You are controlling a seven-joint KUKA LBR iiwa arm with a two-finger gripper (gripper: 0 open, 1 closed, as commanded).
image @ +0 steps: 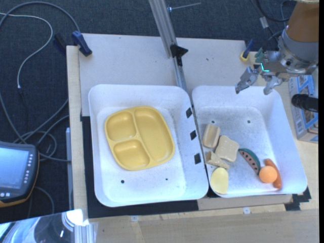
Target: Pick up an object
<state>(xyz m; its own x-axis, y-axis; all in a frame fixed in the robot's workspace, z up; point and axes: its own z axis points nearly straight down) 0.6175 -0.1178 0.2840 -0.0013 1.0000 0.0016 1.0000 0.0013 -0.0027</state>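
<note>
Yellow tray in left bin.

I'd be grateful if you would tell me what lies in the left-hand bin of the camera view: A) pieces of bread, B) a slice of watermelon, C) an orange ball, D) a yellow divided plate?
D: the yellow divided plate lies alone in the left bin, while the other items sit in the right bin.
</note>
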